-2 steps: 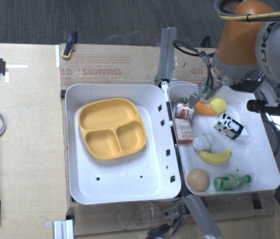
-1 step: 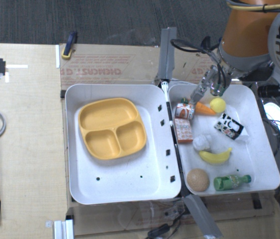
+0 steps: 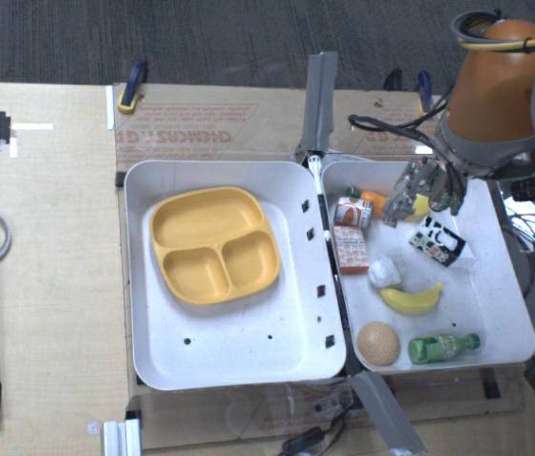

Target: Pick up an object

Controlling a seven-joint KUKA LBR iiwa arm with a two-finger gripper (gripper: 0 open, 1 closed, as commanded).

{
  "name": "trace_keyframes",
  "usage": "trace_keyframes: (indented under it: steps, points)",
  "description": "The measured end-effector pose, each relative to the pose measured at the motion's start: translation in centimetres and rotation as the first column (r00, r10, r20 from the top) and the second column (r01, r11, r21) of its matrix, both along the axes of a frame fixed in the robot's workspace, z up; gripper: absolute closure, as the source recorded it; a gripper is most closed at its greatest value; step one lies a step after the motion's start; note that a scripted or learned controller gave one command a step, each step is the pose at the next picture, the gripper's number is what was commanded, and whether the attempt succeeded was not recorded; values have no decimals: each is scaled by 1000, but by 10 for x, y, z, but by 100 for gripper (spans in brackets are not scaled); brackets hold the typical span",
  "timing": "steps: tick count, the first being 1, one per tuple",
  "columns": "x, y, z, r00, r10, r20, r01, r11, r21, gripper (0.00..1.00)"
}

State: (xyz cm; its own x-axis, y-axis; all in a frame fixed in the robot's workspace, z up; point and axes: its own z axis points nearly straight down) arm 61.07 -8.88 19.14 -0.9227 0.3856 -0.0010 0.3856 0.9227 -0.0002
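Gripper hangs low over the far part of the right bin, below the orange band of the arm; something yellow shows among its metal parts, but whether it has hold of anything I cannot tell.

Nearest to me in that bin lie a green bottle on its side and a round tan ball just left of it. Behind them a banana lies with a small white lump touching its left end. Further back a black-and-white packet sits just below and right of the gripper, close under it. A red-and-white carton lies along the bin's left wall, with a small can beyond it and an orange thing beside that, left of the gripper.

Left bin carries a yellow divided plate, well apart from the gripper. Both bins rest on the worktop.
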Motion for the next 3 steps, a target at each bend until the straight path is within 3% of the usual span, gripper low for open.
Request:
trace_keyframes:
  steps: [1,2,3]
  points:
    - [3,74,58,995,-97,4,97,995,1,100]
    - [14,58,71,961,277,4,-277,961,-1,100]
    - [8,70,85,974,224,4,-224,974,-1,100]
